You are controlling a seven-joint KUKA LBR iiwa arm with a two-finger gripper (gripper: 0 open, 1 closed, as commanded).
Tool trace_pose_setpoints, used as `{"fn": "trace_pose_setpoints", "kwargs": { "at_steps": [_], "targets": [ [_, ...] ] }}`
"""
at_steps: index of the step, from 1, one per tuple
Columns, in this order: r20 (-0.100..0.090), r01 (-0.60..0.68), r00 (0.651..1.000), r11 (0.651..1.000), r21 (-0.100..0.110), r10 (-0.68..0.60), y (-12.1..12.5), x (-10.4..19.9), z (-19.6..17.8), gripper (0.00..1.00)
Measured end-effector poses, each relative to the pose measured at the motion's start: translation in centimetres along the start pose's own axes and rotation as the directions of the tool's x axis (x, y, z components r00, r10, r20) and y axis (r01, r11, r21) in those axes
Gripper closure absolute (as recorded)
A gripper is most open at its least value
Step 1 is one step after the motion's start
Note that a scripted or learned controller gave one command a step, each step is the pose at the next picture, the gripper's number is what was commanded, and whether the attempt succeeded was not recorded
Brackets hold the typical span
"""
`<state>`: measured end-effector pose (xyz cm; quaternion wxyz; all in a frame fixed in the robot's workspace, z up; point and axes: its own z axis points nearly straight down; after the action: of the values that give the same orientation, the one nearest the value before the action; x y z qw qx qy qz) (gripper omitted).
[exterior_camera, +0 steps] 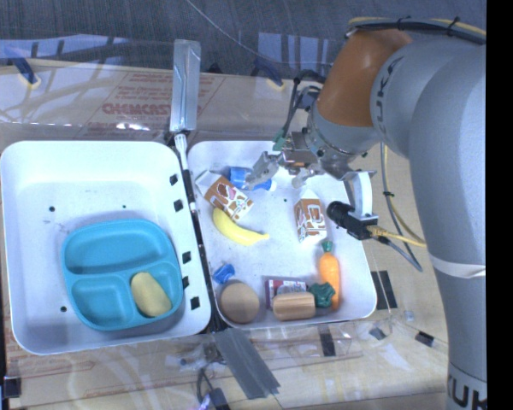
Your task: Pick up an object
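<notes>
Gripper [276, 166] hovers over the right bin [359, 301], fingers spread apart, nothing between them | small carton [229, 197] and banana [238, 229] just below-left of it | second carton [310, 218] and carrot [328, 269] beside | left bin [26, 229] holds blue tray [94, 254] with potato [151, 293]

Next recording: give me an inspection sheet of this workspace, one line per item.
Surface: two white bins, left bin and right bin, on a bench.
Job's things: right bin holds a banana, carrot, two small cartons, brown ball, bread-like block, blue pieces.
Clutter: blue tray in the left bin, with a yellow potato-like item in its compartment.
Grippers: claw low over the right bin's back, nothing seen between its fingers.
Cables: yellow and black cables by the wrist.
Surroundings: dark floor, taped plastic sheeting.
</notes>
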<state>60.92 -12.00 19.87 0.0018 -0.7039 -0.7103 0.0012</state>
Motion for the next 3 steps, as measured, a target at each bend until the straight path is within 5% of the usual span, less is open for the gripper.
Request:
{"fn": "trace_pose_setpoints", "kwargs": {
  "at_steps": [1,2,3],
  "targets": [
    [0.000,0.162,0.987,0.987,-0.001,-0.162,-1.2,2.5,10.8,0.00],
    [0.001,0.166,0.986,0.986,0.001,-0.166,-1.2,2.4,9.8,1.00],
    [0.001,0.166,0.986,0.986,0.001,-0.166,-1.2,2.4,9.8,0.00]
  ]
}}
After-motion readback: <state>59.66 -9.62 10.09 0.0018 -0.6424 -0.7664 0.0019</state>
